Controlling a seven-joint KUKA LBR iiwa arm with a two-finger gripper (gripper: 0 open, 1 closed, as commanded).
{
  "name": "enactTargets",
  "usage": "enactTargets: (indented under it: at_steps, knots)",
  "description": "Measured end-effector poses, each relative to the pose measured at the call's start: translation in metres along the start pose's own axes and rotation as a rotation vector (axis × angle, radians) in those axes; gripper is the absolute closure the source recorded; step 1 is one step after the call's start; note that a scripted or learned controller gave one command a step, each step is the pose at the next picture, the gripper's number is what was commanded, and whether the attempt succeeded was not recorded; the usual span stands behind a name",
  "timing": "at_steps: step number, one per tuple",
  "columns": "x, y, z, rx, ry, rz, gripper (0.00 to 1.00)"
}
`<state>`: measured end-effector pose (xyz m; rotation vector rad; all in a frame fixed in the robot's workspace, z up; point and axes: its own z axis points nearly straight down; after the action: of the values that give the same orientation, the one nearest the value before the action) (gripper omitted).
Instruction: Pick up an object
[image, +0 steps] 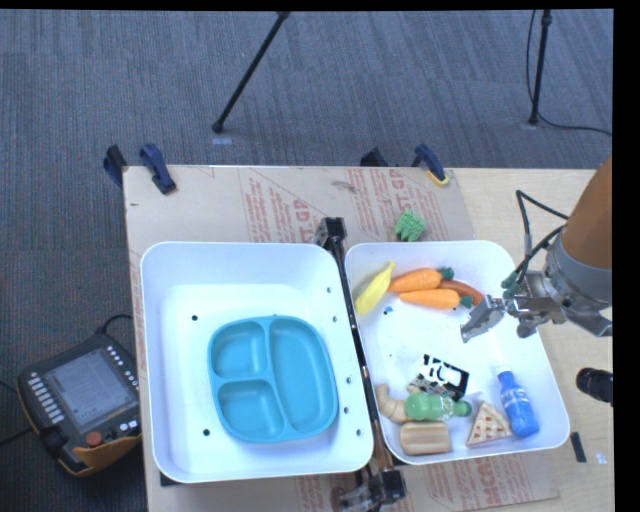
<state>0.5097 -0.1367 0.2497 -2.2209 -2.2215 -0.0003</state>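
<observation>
My gripper (497, 325) hangs over the right side of the right bin (455, 250), open, with nothing between its fingers. Just to its left lie two orange carrots (425, 289) and a yellow banana-like piece (373, 288). Below it a black-and-white item (443, 375) rests mid-bin. Along the bin's front lie a blue bottle (516, 403), a tan wedge (487, 425), a green toy (432, 407) and a tan loaf (425, 437).
The left bin (170, 300) holds a blue divided plate (272, 378). A small green object (408, 226) lies on the bench behind the right bin. Blue clamps (157, 168) grip the bench's back edge. A teach pendant (80, 400) lies on the floor at left.
</observation>
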Motion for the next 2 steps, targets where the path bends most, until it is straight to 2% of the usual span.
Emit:
enactTargets:
  at_steps: [1, 2]
  knots:
    - [0.033, -0.011, 0.133, 0.0, 0.002, -0.022, 0.0]
    - [-0.012, 0.001, 0.162, 0.002, 0.002, -0.185, 0.0]
